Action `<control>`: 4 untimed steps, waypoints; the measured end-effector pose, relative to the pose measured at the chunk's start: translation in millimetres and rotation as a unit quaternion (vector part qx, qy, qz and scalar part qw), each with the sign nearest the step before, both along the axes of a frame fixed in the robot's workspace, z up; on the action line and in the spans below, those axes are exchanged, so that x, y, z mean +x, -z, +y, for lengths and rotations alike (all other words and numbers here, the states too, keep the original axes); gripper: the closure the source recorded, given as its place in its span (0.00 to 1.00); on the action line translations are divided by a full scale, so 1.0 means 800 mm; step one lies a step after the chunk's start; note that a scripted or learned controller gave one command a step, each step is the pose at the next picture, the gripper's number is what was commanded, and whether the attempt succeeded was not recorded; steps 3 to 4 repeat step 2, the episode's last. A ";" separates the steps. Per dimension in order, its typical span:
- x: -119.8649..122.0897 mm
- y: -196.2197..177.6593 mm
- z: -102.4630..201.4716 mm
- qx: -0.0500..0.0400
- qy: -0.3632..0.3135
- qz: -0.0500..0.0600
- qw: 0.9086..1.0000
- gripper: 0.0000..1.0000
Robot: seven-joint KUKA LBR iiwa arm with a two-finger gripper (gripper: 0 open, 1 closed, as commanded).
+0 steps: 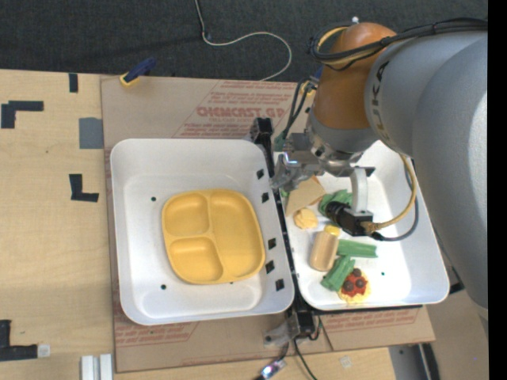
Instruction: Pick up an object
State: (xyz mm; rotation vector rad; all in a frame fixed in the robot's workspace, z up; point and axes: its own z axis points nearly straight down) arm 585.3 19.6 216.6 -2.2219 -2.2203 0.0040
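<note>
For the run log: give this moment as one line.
arm: over right white bin | claw: low among toy food | yellow divided plastic tray: left white bin | grasp: not seen

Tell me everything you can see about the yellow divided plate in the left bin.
The yellow divided plate looks like matte plastic, a rounded square with three compartments: two in its upper half and one in its lower left. All three hold nothing. It lies flat, turned slightly askew, near the middle of the left white bin, resting on the bin's floor. Nothing else touches it; the toy food items sit apart in the right bin.
</note>
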 end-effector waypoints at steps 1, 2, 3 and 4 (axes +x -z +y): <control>0.000 -0.002 -0.001 0.000 0.000 0.000 1.000 1.00; 0.007 0.004 0.006 0.000 -0.001 0.000 1.000 1.00; 0.007 0.004 0.006 0.000 -0.001 0.000 1.000 1.00; 0.007 0.004 0.006 0.000 -0.001 0.000 1.000 1.00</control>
